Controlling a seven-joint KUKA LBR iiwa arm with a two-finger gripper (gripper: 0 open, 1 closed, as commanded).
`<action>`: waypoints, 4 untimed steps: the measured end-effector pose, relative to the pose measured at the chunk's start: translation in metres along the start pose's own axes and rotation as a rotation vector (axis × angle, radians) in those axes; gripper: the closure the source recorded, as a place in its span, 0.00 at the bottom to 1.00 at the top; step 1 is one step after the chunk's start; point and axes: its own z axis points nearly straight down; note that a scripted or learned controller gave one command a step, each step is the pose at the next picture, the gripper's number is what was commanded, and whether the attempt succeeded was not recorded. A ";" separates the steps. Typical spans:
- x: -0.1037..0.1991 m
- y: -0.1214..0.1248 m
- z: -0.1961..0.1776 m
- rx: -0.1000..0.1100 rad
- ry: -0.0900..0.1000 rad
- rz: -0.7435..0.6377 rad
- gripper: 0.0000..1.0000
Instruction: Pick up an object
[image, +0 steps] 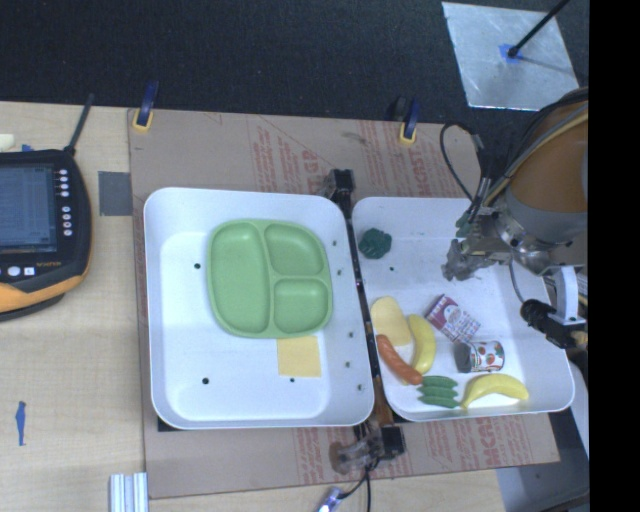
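Looking down on the right bin (415, 215), we see our gripper (462, 262) hanging over its upper right part, above bare white floor. We cannot tell from up here how it is set, because it is small and dark against the arm (545, 190).

No thing is under it. The toys lie lower in the bin, toward the near edge. Closest is the small red and white packet (453, 319), just below the gripper and a bit to the left. Next to it, lower and to the right, sits a little can (485, 356). We think the packet is the easiest pick, since we would only have to go a short way toward the near edge and then down.

To the left of the packet lies a yellow banana (423, 343), with its long side running up and down the picture. Beside it are a pale yellow block (391, 322) and an orange carrot (398, 360), which lies at a slant. These are packed close, so grabbing one could bump the others. At the bottom lie a green pea pod (437, 390) and a second banana (494, 389), lying flat from side to side.

A dark green lump (376, 242) sits alone near the top left, well apart from the gripper.

The left bin (180, 390) holds a green plate (269, 277) and a yellow square (299, 356), both far from us.
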 end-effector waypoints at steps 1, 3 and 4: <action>-0.083 0.029 0.046 -0.003 -0.001 0.002 0.00; -0.089 0.085 -0.042 -0.007 -0.001 -0.001 0.00; -0.062 -0.015 0.084 0.001 0.000 -0.002 0.00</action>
